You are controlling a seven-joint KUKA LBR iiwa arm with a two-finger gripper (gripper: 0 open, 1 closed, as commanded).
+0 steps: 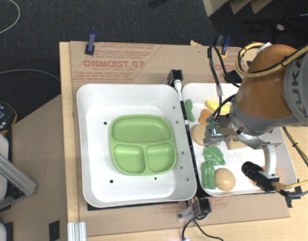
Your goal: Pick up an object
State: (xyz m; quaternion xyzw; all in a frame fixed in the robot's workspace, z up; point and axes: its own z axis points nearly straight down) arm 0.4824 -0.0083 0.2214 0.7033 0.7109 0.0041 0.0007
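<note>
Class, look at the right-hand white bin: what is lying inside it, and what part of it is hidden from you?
Inside the right bin: green items, a tan ball-like object, a yellow piece, an orange piece. The arm covers the bin's middle, so anything beneath it is hidden.

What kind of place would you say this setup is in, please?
Most likely a robotics lab test bench. Two white bins sit on a board clamped down with blue clips, a grey and orange robot arm reaches over toy food, and loose cables trail across the dark carpet.
</note>
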